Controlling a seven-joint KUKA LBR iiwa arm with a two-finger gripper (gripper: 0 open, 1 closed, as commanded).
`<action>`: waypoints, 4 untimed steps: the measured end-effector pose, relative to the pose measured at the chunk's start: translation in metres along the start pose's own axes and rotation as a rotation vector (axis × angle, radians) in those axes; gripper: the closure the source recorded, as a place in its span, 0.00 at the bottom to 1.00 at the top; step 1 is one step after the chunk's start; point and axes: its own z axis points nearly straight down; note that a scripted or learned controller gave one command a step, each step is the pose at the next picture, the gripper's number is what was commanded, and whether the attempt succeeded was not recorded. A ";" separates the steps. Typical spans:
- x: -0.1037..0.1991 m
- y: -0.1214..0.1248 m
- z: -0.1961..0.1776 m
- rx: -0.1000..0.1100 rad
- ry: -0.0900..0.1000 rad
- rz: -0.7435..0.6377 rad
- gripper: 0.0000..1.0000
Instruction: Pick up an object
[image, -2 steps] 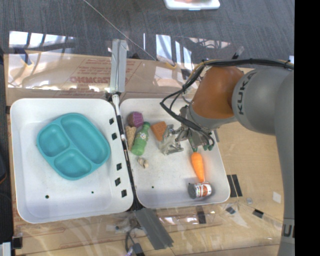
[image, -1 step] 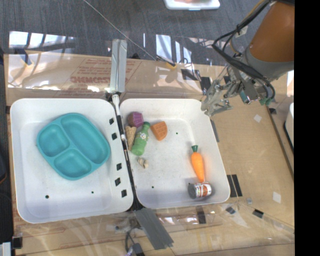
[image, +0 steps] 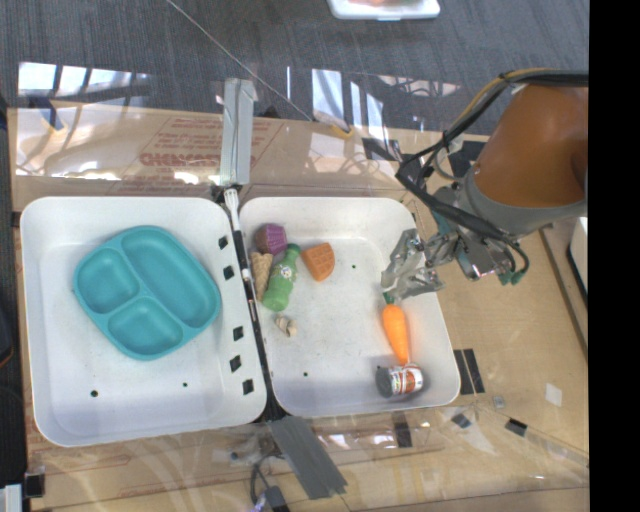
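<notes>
Objects lying around our gripper (image: 398, 283) in the right bin

We are seeing an orange carrot (image: 396, 332) lying lengthwise just below our gripper, green top toward it, with a small can (image: 400, 380) on its side beyond; off to the gripper's left an orange block (image: 319, 261), a green bottle (image: 281, 281), a purple piece (image: 270, 238), a cone (image: 261, 268) and a small shell (image: 286, 325) are resting.

1. The arm (image: 530, 150) is cut off by the right edge, so I cannot see its base.
2. A white object (image: 385, 8) is cut by the top edge.
3. I cannot identify the small thing (image: 286, 326) beside the green bottle (image: 281, 283).
</notes>
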 end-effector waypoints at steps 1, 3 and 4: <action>-0.023 -0.012 -0.006 0.003 -0.005 -0.271 1.00; 0.060 -0.017 0.013 0.000 0.000 -0.127 1.00; 0.018 -0.026 -0.030 0.003 -0.005 0.227 1.00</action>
